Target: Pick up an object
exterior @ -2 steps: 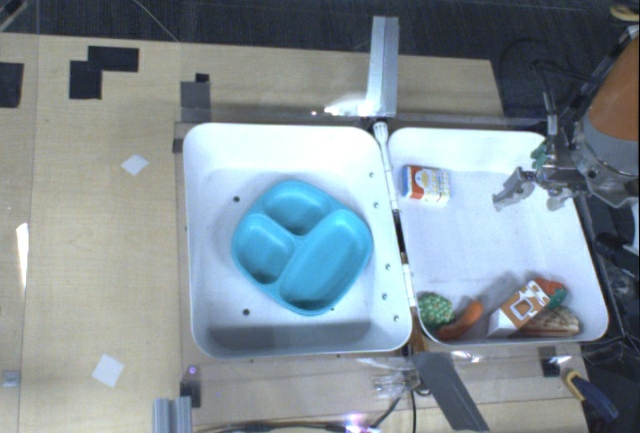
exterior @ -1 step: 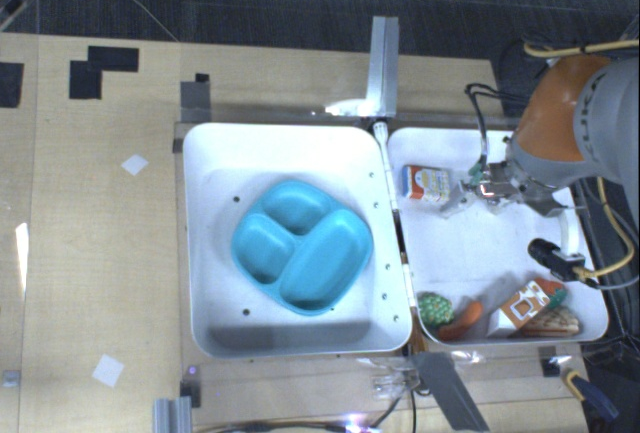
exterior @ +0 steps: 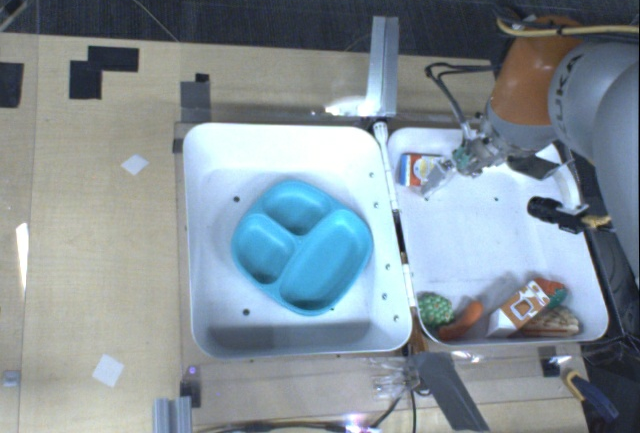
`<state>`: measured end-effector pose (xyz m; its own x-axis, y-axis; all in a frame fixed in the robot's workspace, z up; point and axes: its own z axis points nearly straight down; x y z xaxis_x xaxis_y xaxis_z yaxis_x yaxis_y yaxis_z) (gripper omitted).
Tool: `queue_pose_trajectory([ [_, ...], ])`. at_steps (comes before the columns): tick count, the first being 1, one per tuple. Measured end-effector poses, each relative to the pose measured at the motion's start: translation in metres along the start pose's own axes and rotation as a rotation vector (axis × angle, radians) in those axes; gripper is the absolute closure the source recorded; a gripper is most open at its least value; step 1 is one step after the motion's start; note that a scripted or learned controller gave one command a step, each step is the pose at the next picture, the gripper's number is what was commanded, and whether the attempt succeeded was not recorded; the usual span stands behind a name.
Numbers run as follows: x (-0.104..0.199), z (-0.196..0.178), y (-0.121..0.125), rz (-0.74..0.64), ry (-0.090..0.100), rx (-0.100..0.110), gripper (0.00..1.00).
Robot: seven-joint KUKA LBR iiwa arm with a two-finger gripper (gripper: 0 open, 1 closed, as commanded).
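My gripper [exterior: 440, 178] is low in the back left corner of the right bin [exterior: 500, 231], hanging from the grey arm with its orange band [exterior: 525, 86]. Its tip is right beside a small white carton with orange and blue print [exterior: 413, 168], which lies against the bin's left wall. Whether they touch is unclear. Along the front edge of the same bin lie a green broccoli piece [exterior: 434, 307], an orange carrot [exterior: 466, 317], a small orange and white box [exterior: 527, 302] and a brown bread-like item [exterior: 553, 325].
The left bin [exterior: 210, 221] holds a blue divided plate [exterior: 302, 245] in its middle. A metal post [exterior: 384, 66] stands behind the wall between the two bins. A black cable fitting [exterior: 555, 212] juts from the arm over the right bin's right side.
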<state>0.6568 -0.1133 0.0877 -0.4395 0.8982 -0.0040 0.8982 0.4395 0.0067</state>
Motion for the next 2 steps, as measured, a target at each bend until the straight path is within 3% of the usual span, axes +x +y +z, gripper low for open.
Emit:
queue_pose_trajectory([
  [1,-0.0006,-0.0126,0.002,-0.002,-0.003,-0.005,1.0],
  [2,-0.0008,-0.0132,0.0024,-0.002,-0.004,-0.006,0.0],
])
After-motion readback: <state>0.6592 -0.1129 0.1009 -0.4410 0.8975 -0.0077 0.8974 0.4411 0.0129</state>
